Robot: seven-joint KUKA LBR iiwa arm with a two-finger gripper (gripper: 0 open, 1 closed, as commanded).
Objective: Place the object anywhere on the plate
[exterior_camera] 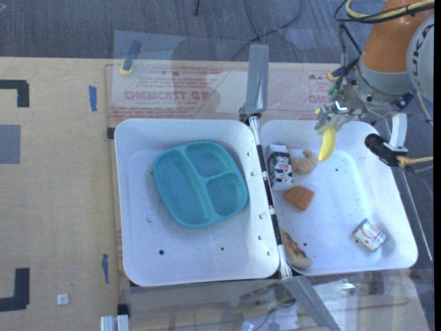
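Camera view: gripper [329, 121] holds a banana [326, 144] by its top end, hanging over the right bin [386, 254], well right of the plate [200, 183]. Light, smooth and probably rigid, the banana may swing; a mid-body grip would steady it.
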